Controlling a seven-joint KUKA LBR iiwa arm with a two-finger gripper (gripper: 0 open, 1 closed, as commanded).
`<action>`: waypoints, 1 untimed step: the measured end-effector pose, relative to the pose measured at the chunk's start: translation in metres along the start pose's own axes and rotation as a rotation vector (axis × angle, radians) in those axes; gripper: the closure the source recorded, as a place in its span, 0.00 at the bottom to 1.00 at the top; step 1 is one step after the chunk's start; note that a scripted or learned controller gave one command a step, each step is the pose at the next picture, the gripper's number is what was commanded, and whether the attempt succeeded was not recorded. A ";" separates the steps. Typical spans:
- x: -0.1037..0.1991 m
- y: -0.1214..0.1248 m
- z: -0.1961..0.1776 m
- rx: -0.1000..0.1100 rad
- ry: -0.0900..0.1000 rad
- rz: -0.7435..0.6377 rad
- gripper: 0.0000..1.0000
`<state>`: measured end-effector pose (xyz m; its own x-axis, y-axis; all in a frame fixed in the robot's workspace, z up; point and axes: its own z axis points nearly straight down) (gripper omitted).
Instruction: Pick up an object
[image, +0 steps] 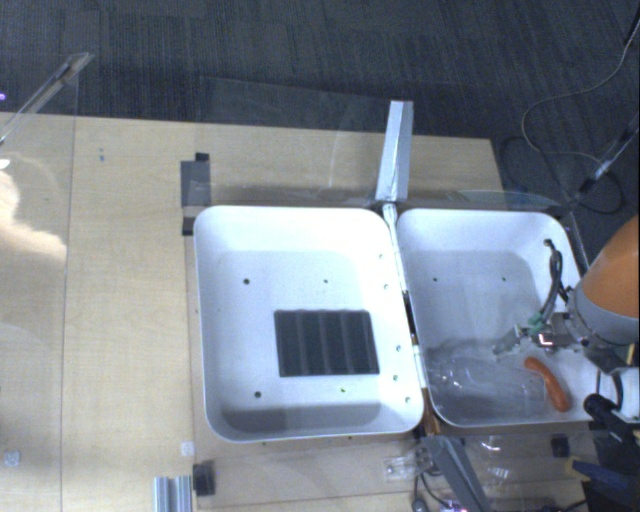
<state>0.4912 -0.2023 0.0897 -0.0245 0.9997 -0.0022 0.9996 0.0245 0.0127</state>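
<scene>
My jaws (535, 335), whose state I cannot tell, sit in the right bin (470, 235); the orange sausage-shaped object (549, 383) lies just below-right, long axis diagonal, beside 1 clear plastic item (470, 375).

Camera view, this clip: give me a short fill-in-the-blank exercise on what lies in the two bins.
1. The dark ribbed mat lies in the ____ bin.
2. The small sausage-shaped object in the right bin is ____ in colour.
3. A clear plastic item lies to the ____ of that object in the view.

Missing words: left; orange; left
</scene>
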 end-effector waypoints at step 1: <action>0.000 0.003 -0.012 -0.008 -0.003 -0.002 1.00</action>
<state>0.4943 -0.2019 0.1019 -0.0265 0.9996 -0.0049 0.9994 0.0266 0.0210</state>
